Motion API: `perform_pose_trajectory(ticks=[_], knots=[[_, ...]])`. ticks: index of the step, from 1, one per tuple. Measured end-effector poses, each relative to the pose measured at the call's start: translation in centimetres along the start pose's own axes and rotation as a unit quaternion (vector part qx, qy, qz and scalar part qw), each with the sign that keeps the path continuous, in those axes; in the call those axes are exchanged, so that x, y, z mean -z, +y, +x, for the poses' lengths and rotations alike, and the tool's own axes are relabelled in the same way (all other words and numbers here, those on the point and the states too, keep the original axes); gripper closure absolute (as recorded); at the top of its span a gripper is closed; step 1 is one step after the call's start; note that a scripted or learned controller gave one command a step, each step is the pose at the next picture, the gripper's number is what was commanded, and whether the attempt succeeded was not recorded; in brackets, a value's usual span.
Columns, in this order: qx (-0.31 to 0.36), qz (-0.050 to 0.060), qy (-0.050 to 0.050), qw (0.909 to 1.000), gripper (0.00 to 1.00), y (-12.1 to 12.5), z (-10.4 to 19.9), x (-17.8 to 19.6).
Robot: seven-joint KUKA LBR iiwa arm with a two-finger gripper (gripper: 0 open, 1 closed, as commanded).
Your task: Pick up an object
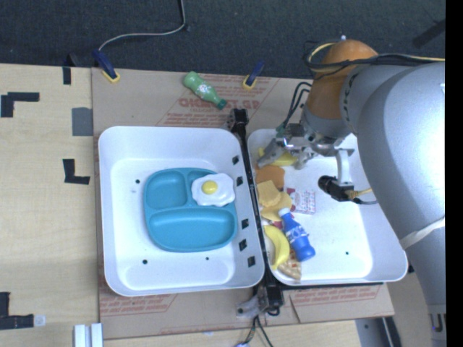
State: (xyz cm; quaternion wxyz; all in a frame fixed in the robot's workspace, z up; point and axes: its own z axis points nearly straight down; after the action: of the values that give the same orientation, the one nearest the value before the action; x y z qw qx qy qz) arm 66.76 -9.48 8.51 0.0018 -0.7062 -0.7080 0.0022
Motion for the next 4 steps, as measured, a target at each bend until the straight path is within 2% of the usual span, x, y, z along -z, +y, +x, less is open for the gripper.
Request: perform_pose_trajectory(ticks=[1, 4], knots=[[0.000, -0.004, -0.001, 1.0000, 0.00, -1.40, -0.65, 0.05], [0.000, -0.004, -0.001, 1.0000, 0.00, -1.40, -0.64, 0.05]])
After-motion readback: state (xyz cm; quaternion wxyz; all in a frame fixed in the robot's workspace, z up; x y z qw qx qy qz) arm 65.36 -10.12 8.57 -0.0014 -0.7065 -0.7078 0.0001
